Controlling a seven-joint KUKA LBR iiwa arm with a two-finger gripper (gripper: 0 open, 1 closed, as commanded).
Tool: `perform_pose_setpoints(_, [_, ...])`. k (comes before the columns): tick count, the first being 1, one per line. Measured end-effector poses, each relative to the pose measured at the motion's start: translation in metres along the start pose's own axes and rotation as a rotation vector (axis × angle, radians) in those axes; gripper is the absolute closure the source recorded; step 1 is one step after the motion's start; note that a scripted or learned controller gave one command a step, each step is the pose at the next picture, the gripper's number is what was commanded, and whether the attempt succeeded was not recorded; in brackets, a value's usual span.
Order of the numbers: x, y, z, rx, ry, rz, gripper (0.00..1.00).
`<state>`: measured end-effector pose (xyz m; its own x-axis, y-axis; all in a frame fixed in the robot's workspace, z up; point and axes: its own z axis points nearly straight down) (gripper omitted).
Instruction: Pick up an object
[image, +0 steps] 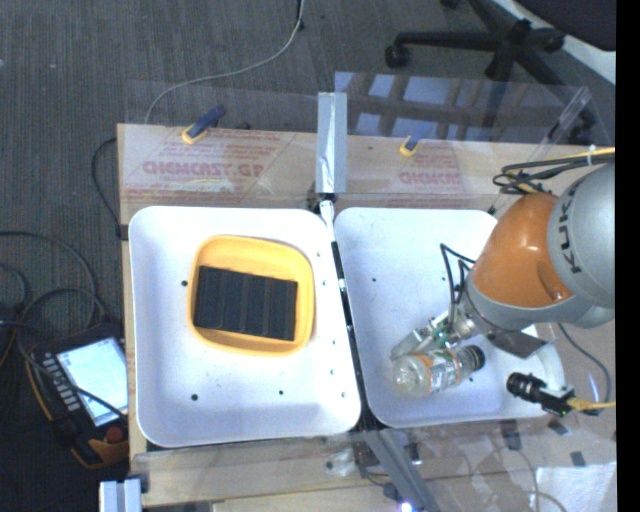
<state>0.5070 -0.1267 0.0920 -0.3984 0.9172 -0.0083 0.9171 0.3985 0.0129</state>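
Where the floor of the bin on the view's right (400, 250) nears its front wall, a clear bottle (428, 372) lies on its side, dark cap pointing right. The gripper (445, 335) is down at the bottle's far flank, touching it or just beside it. Its tip blurs into the clear plastic, so I cannot tell whether it is spread or closed, nor whether it grips the bottle. Behind it the arm (520, 270), orange band uppermost, leans in over the bin's right wall.

At the same depth, on the floor left of the bench, a tablet (95, 370) lies with its screen lit.

Farther back, in the middle of the left bin (160, 400), sits a yellow tray (215, 250) with a black ribbed slab (245, 303) lying flat inside it. The two bins touch along their inner walls.

Beyond them a metal post (331, 140) stands at the seam, rising from a brown board (230, 170) that carries one clamp (203, 124) on the left and another (408, 147) on the right. Farthest off, a chair base (500, 45) stands on the carpet.
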Motion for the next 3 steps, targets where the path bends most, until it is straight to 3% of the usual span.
perform_pose_setpoints(1, [0.0007, 0.0026, -0.0105, -0.005, 0.001, -0.001, 1.0])
perform_pose_setpoints(2, [0.0008, 0.0026, -0.0104, -0.005, 0.001, -0.001, 0.0])
perform_pose_setpoints(3, [0.0057, -0.0054, -0.0006, -0.005, 0.001, 0.23, 0.0])
